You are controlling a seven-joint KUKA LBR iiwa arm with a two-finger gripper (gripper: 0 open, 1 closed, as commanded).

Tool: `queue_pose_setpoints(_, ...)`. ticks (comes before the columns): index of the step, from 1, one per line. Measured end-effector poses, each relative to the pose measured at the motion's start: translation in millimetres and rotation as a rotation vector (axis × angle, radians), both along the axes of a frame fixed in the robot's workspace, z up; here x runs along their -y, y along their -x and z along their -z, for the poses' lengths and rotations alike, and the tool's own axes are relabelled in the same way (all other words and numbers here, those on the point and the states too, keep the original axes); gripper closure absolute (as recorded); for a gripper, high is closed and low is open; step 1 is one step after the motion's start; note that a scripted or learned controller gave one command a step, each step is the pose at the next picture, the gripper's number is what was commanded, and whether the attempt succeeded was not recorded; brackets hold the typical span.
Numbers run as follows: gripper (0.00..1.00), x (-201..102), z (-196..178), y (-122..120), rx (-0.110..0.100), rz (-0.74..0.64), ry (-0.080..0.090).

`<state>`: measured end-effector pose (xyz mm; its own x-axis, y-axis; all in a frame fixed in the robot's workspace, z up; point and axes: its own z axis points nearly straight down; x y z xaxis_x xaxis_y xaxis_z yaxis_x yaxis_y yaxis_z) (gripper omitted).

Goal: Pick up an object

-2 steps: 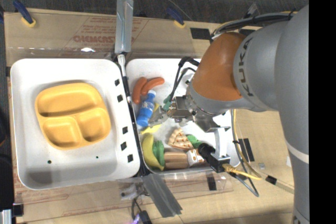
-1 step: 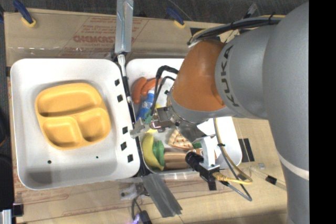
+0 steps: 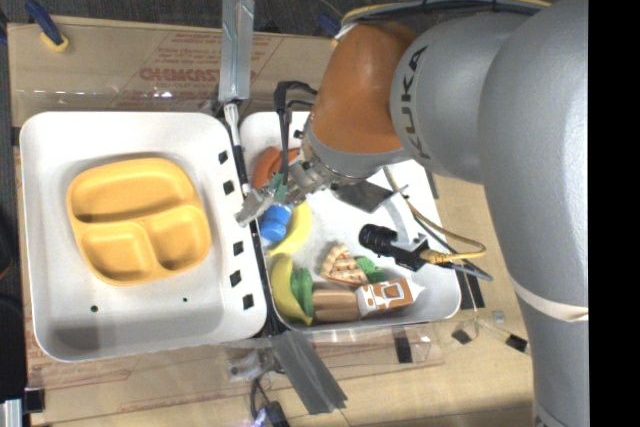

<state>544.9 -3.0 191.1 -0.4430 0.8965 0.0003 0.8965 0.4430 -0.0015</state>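
My arm [image 3: 480, 115] reaches in from the right and hangs over the upper half of the right bin [image 3: 443, 303], hiding much of its floor. My claw [image 3: 272, 199] sits low at that bin's left wall, close to the rim shared with the left bin [image 3: 40, 215]. From this angle I cannot tell whether the claw is apart or together, and I see nothing clearly clamped in it. Just below its tip lies a small blue object [image 3: 277, 224], touching or nearly touching it, and I cannot say which. Pressed against the blue object's right side is a curved yellow piece [image 3: 298, 227] that looks like a toy banana. Above the claw, partly under my wrist, a rounded orange-red thing [image 3: 265, 165] peeks out near the left wall. The other things to pick from crowd the lower end of the same bin. A second yellow piece [image 3: 283, 277] lies along the left wall with a green piece [image 3: 301, 297] beside it. A brown block [image 3: 336, 304] lies on its side along the bottom wall. Above the block is a tan wedge with a grid pattern [image 3: 343, 266], with a small green bit [image 3: 368, 267] at its right edge. A small orange and white carton [image 3: 388, 296] lies flat to the right of the block. The left bin holds a yellow tray with three compartments [image 3: 138, 218], well apart from my claw. Both bins sit on the tan tabletop [image 3: 470, 205].
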Motion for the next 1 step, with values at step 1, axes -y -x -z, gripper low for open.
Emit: queue_pose_setpoints(1, 0.0, 55.6, -0.2, 65.2, -0.001, -0.082, 0.001)
